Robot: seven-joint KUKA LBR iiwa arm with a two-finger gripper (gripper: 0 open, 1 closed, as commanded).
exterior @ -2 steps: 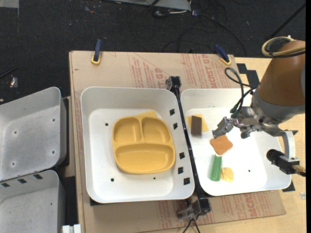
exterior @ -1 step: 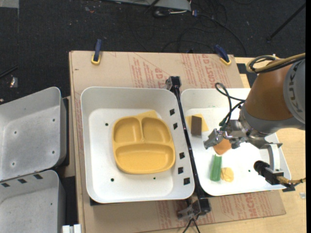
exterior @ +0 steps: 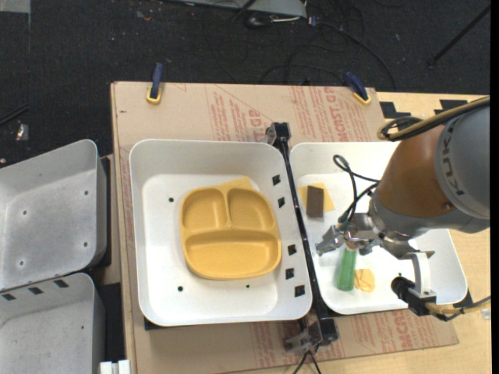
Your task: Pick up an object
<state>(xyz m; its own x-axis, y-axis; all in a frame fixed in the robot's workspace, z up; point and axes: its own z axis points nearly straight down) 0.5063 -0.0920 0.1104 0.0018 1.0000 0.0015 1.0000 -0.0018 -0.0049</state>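
Observation:
In the right bin (exterior: 448,287) lie a green cylinder (exterior: 345,271), a small yellow piece (exterior: 364,280) beside it, and a brown block (exterior: 315,200) resting on a yellow wedge (exterior: 327,201). My gripper (exterior: 343,240) hangs over the bin's left half, just above the top end of the green cylinder. The grey arm with its orange band (exterior: 417,181) covers the bin's right part. The left bin (exterior: 156,287) holds a yellow divided tray (exterior: 231,233).
A black divider with clips (exterior: 295,224) runs between the two bins. Both sit on a cardboard sheet (exterior: 226,107) held by clamps. Cables (exterior: 355,193) trail from the wrist over the right bin. White lids (exterior: 47,209) lie at the far left.

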